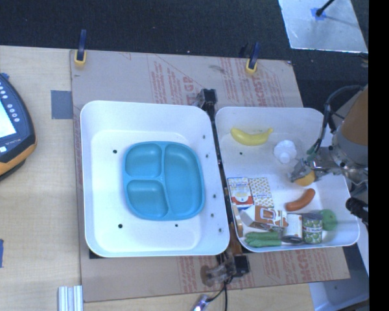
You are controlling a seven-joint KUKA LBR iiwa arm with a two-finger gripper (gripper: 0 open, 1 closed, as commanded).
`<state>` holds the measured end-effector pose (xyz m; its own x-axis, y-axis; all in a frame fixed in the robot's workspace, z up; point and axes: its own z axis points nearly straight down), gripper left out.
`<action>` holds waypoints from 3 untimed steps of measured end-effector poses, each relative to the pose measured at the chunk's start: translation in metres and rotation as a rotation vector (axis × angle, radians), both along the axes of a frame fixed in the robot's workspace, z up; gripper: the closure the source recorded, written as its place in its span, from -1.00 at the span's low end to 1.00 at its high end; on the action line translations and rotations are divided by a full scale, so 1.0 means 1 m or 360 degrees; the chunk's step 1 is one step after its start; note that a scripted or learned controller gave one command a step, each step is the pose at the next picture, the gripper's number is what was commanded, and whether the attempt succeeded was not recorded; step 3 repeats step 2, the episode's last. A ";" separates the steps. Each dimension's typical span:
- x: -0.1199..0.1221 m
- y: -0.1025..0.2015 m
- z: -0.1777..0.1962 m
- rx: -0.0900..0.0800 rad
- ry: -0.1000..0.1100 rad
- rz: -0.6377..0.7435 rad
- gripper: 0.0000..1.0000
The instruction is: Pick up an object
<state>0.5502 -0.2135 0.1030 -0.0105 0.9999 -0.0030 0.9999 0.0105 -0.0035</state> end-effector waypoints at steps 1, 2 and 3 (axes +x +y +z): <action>0.000 0.111 -0.010 -0.0002 -0.0010 -0.0009 1.00; 0.066 0.179 0.090 0.0006 -0.0004 -0.0010 1.00; 0.066 0.179 0.090 0.0006 -0.0004 -0.0010 1.00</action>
